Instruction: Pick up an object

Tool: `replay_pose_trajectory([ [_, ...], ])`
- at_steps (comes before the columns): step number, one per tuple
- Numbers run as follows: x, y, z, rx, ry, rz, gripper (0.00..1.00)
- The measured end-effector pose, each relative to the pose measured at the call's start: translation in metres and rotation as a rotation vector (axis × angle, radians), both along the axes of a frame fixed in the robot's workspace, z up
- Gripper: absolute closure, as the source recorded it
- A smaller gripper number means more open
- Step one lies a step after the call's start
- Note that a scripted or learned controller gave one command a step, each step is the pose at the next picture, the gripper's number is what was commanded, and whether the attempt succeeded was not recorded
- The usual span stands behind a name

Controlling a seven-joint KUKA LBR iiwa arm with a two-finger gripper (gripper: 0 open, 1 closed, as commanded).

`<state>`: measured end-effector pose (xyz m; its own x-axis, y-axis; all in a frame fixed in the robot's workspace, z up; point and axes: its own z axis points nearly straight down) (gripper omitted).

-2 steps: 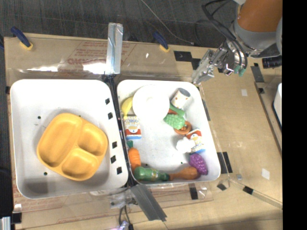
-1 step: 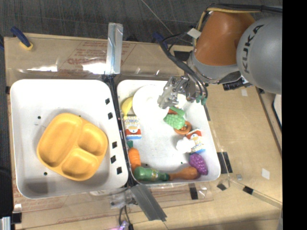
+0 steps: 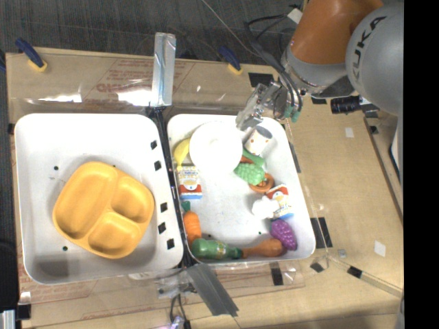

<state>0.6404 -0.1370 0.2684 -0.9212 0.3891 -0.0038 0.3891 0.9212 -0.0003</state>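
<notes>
Brown cardboard covers the tabletop [image 3: 357, 184], and two white bins sit on it side by side. On the left, the left bin [image 3: 34, 136] carries a yellow divided tray [image 3: 103, 209], well apart from everything else.

Across the divider, the right bin [image 3: 230, 214] is crowded: a banana [image 3: 180, 151] and a small carton [image 3: 190, 182] along its left wall, a carrot [image 3: 191, 223] and a green bottle [image 3: 214, 249] toward the near edge, a white plate [image 3: 216, 149] in the far half, a green leafy toy [image 3: 250, 172] just beside it, and purple grapes [image 3: 284, 232] in the near right corner. Any of these could serve as the object to pick.

Farther right, the tool [image 3: 264, 108] hangs over the bin's far right corner, just above a small white cup [image 3: 258, 140]; whether its fingers are apart or together I cannot tell.

The likely trouble is the crowding. A descent here could catch the bin wall or the plate's rim, or pinch two toys at once, and the smooth cup may tip or slip away rather than seat in the grip.
</notes>
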Motion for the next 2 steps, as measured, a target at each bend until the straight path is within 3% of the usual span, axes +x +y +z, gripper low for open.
replay_pose_trajectory([
  [1,-0.017,-0.068,-0.119,0.003,0.01,0.226,1.0],
  [2,-0.108,-0.072,-0.175,0.002,0.0,-0.025,1.0],
])
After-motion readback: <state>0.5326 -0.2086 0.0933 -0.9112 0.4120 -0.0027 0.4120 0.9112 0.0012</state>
